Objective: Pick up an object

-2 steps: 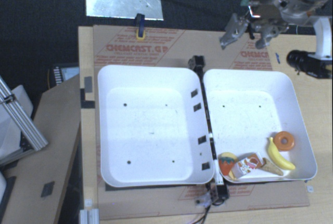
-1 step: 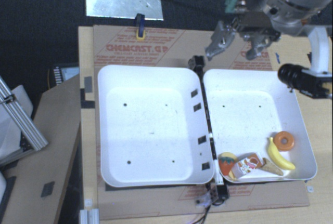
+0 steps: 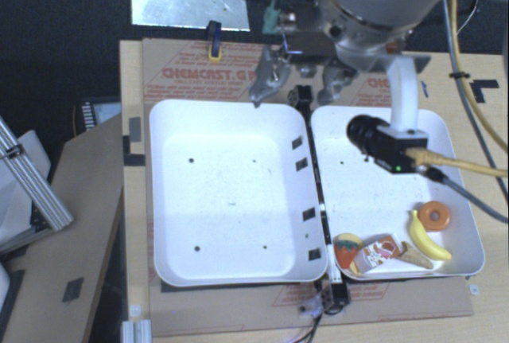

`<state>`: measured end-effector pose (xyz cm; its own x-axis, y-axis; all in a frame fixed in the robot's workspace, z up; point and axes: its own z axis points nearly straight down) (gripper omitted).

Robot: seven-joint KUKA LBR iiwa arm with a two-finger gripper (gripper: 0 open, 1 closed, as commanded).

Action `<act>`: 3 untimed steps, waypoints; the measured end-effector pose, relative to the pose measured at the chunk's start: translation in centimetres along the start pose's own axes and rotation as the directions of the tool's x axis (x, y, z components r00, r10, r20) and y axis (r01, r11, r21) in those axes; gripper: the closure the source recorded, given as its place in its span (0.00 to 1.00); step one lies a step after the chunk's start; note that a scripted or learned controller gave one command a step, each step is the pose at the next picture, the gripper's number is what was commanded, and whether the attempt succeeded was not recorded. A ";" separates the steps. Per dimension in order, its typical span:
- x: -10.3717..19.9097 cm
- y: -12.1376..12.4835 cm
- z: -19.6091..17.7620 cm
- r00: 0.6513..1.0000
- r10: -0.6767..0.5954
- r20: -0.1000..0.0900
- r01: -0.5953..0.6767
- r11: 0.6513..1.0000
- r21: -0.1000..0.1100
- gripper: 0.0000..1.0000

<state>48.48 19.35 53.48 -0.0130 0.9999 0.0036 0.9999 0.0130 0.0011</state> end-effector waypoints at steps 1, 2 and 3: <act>0.1 -0.1 24.1 1.000 0.012 0.009 -0.012 1.000 0.015 0.00; 0.1 0.2 23.4 1.000 0.014 0.003 -0.014 1.000 0.000 0.00; 0.1 0.2 22.3 1.000 0.015 0.002 -0.015 1.000 -0.001 1.00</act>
<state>48.74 19.57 31.18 0.0023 1.0000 0.0016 1.0000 -0.0023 0.0021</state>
